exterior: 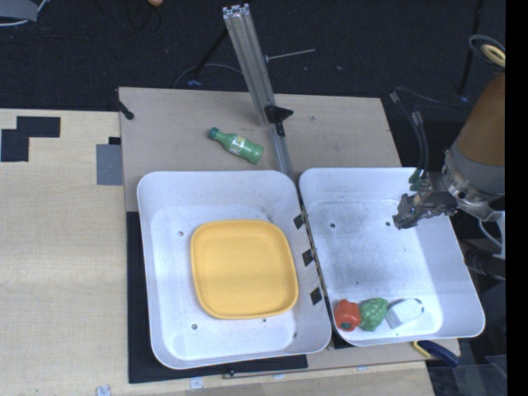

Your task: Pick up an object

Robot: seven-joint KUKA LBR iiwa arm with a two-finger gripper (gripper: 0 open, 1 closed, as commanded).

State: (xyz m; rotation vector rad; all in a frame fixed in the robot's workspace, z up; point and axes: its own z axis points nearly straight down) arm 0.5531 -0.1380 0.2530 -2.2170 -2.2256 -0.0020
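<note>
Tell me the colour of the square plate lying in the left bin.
Yellow. The square plastic plate lies flat in the shallow white left bin, seen clearly in the camera view.

arm: one, grey, entered from the right edge of the camera view, with its orange band [487, 122] uppermost at the far right and a grey wrist section [470, 176] directly below the band. dark cables ran down alongside the wrist on its left. posture: reached leftward and downward at a slant, the wrist tilted toward the lower left. gripper [406, 214]: dark, small, mounted at the wrist's lower-left end, pointed left and down, poised at the upper right part of the right-hand side of the bench. finger state: too small and dark to be made out.
</note>
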